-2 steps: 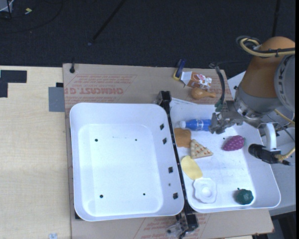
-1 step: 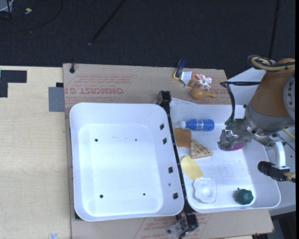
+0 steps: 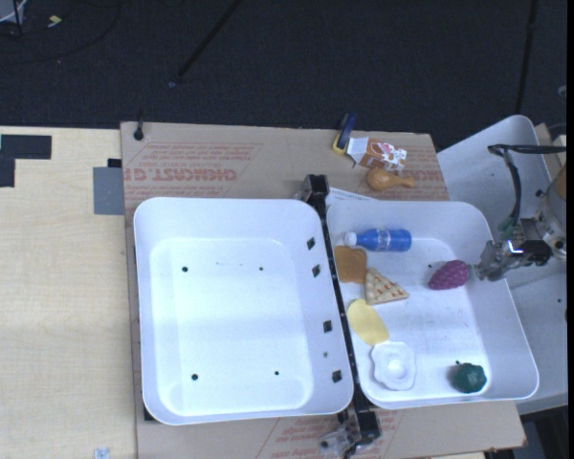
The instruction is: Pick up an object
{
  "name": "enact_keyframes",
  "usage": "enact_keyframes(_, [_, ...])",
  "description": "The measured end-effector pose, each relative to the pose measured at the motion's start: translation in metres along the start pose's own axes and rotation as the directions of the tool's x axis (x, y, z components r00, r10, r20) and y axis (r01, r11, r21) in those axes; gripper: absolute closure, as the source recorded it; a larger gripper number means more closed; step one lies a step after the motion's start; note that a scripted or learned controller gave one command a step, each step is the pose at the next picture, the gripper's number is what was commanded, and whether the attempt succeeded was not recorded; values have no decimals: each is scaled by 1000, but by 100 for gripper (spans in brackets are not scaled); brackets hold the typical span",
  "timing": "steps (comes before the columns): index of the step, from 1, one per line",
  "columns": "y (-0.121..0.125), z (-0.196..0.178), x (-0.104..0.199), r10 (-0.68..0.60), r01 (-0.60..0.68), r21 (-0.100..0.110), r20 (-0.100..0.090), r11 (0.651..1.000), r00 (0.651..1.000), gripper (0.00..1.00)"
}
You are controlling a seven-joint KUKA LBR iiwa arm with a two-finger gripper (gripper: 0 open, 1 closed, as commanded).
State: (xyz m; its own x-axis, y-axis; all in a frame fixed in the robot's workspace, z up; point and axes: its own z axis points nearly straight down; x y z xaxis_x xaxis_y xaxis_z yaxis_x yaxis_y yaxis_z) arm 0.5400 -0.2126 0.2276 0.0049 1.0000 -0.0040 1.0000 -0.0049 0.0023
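Cardboard-topped bench point(image 3: 220, 161), two white bins point(image 3: 153, 256)

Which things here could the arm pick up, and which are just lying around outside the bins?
For the job, in the right bin:
blue bottle
purple fruit
waffle wedge
yellow piece
white cup
green item
the tool, beside the purple fruit

Lying about:
orange toy and blue clip on the cardboard

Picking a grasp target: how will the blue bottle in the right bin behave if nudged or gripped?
The blue bottle lies on its side on the smooth right bin floor, so it would probably roll. Its rounded body may slip between fingers. It looks small, likely light.
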Motion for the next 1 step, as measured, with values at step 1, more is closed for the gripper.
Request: enact_keyframes(1, [95,-45,33,-11,11,-6,-2,1000,1000,100])
